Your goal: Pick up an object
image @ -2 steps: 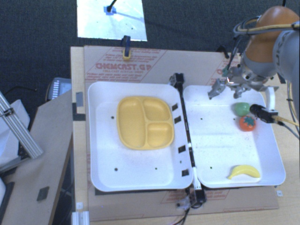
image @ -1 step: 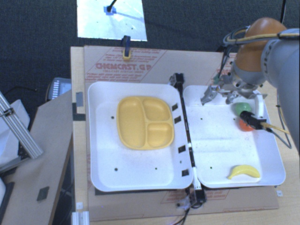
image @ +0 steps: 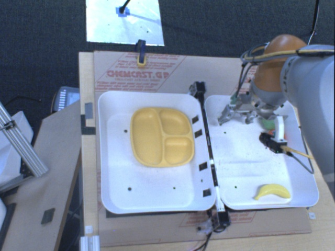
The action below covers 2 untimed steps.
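Observation:
A yellow banana [image: 272,192] lies near the front right corner of the right bin [image: 246,163]. A small green object [image: 268,123] peeks out by the right bin's back right, mostly hidden behind the wrist. My gripper [image: 237,116] hangs low over the back of the right bin, left of the green object, open with nothing between its fingers. A yellow divided plate [image: 162,136] rests in the middle of the left bin [image: 115,182].
A black divider with clips [image: 205,140] runs between the two bins. The arm's grey body and orange band [image: 277,61] loom over the right bin's back right corner. A cardboard sheet [image: 141,72] lies under the bins.

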### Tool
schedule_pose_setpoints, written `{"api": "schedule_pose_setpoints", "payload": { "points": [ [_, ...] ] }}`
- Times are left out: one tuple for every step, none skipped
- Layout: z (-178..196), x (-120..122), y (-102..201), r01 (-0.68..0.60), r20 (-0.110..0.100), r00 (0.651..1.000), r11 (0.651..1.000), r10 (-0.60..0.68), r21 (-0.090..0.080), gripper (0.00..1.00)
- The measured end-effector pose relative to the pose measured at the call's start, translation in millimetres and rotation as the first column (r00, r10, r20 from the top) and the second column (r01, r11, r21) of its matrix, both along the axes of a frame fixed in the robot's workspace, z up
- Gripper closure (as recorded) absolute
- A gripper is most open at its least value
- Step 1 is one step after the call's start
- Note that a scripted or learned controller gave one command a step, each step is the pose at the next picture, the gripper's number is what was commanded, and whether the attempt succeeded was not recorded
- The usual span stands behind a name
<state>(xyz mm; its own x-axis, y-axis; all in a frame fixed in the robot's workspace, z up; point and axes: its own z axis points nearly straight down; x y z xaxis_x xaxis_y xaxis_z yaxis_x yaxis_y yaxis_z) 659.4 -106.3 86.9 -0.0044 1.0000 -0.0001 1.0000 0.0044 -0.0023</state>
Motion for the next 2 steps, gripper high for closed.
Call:
{"api": "schedule_pose_setpoints", "payload": {
  "points": [
    [15, 2, 0, -0.002, 0.007, 1.0, 1.0, 0.002, -0.001, 1.0],
    [80, 5, 0, 0.0, 0.012, 1.0, 1.0, 0.0, -0.001, 1.0]
  ]
}}
